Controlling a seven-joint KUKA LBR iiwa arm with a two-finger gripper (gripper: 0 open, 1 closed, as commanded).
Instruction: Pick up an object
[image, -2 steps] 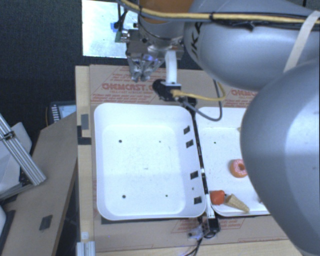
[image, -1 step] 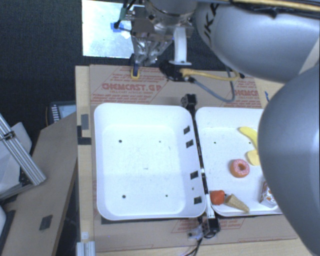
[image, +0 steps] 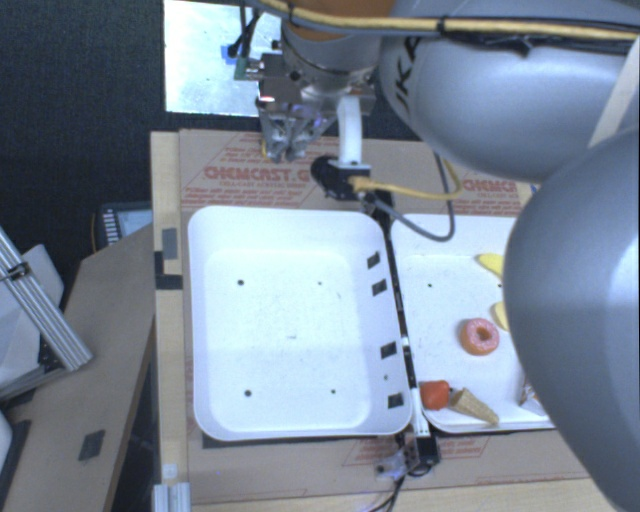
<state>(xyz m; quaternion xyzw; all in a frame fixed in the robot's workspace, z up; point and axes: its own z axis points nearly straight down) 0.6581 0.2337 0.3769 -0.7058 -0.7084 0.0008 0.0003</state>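
From the camera view, the grey arm reaches in from the right and carries its two-finger gripper (image: 287, 140) high over the far edge of the bench, above the printed brown cardboard sheet (image: 240, 172) and beyond the left white shallow bin (image: 200, 300). Its fingers hang close together with nothing between them, though whether they are fully shut I cannot tell.

The candidates lie in the right white shallow bin (image: 440, 280): a pink ring-shaped toy doughnut (image: 480, 336) near the middle, a tan toy ice-cream cone (image: 471, 405) lying on its side at the near edge, touching a small orange-red piece (image: 434, 394), and a yellow curved piece (image: 490, 264) farther back.

The doughnut looks light, probably plastic or foam, and likely smooth; pinching across its ring seems surest. The tapered cone could slip out.
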